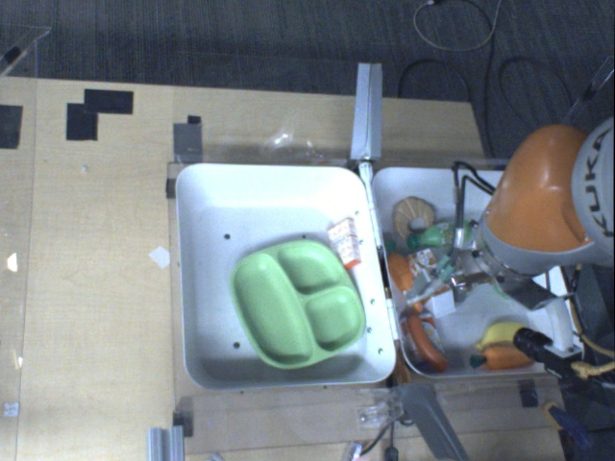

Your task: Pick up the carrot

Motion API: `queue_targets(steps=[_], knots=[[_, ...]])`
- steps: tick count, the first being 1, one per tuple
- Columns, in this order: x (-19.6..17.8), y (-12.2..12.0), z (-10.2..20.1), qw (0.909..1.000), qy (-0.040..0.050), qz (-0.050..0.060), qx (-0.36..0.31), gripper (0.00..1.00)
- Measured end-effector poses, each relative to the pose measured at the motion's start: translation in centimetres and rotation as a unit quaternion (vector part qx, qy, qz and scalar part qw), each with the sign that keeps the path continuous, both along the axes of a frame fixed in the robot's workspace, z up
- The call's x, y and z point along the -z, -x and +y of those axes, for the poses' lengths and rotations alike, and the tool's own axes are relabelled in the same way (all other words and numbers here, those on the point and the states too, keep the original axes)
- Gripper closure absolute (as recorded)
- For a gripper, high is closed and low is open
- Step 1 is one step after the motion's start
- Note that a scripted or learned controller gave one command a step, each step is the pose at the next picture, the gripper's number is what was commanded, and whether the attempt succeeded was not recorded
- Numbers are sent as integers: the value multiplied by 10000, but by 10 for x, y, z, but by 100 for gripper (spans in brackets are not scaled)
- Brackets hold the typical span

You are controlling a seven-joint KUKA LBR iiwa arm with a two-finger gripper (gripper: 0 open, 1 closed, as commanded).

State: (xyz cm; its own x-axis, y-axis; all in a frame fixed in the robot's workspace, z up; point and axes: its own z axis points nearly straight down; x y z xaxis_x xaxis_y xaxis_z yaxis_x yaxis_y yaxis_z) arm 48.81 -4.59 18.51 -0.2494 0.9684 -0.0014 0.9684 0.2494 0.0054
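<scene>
Two bins sit side by side, and you'll find the carrot (400,273) at the right bin's (437,182) left wall, just beside the gripper (434,279), whose jaws' state I cannot tell.

A divided plate (298,301) is lying in the left bin (207,257), while the carrot (504,356) is sitting beside a banana (502,334) in the right bin (437,182).

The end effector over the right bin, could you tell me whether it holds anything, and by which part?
It cannot be told: the end effector sits low among clutter in the right bin.
</scene>
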Motion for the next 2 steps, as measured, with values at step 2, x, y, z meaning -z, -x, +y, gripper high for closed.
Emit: queue_targets(steps=[2], knots=[[0, -47, 116, 9855, 2, 5, -1699, 0]])
